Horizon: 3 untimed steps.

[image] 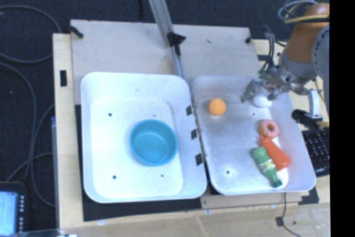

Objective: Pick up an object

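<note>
Camera view, looking at the far right corner of the right bin (233, 188): gripper (256, 94) hovering, whether open or closed impossible to tell, small white object (262, 101) lying directly beneath it, possibly touching.

Two white bins (100, 91) sit on a pale wood bench (122, 41). The left bin holds a blue bowl (153, 142). In the right bin (233, 175): an orange ball (217, 107), a pink ring (269, 129), an orange-red piece (276, 155), a green bottle (265, 164) — and a small white object (262, 101) near its far edge. The arm (302, 47) is grey with an orange band.
</note>
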Each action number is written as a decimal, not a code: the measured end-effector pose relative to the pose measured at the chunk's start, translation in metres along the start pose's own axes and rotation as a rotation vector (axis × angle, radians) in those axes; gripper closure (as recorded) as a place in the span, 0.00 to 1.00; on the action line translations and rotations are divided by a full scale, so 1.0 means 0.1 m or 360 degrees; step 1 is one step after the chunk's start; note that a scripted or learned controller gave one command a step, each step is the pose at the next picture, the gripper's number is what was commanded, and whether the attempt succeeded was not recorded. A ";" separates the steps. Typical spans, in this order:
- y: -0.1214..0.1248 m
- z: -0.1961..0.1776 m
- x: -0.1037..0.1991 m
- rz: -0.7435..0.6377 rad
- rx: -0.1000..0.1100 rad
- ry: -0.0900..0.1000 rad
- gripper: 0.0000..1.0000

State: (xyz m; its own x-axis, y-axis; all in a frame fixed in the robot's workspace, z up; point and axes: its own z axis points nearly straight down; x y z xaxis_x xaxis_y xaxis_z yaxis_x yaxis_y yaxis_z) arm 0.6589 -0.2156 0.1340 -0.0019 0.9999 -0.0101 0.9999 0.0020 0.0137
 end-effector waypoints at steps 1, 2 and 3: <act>0.02 -0.16 -0.01 -0.0003 -0.0003 0.0003 1.00; 0.09 -0.82 -0.04 -0.0013 0.0010 0.0015 1.00; 0.10 -0.80 -0.05 -0.0017 0.0015 0.0011 1.00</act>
State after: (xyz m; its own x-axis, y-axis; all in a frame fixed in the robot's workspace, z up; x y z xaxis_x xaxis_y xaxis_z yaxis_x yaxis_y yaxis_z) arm 0.6679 -0.2201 0.2139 -0.0127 0.9999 -0.0033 0.9999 0.0127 0.0043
